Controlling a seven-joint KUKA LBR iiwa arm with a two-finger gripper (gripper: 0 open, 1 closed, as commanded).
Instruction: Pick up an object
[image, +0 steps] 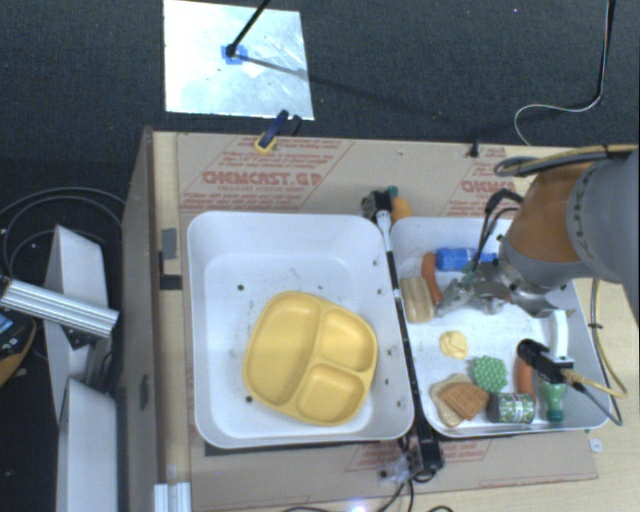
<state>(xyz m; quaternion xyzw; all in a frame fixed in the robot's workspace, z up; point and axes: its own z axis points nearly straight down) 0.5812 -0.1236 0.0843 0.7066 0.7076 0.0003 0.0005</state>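
The gripper (470, 290) hangs over the right bin (585, 425); I cannot tell its finger state. The hotdog (431, 279) lies at its 9 o'clock, touching the bun (414, 299). Crowding risks a glancing or double grab.

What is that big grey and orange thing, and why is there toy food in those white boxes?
That is a robot arm. It reaches in from the right, and one camera looks down on it from above. At its end is a gripper, a two-finger hand for picking things up. It hangs over the right bin, which holds toy food: a hot dog, a bread piece, a green ball, a cracker and a small can. The left bin holds a yellow tray with three sections. I cannot tell if the gripper has grabbed anything.
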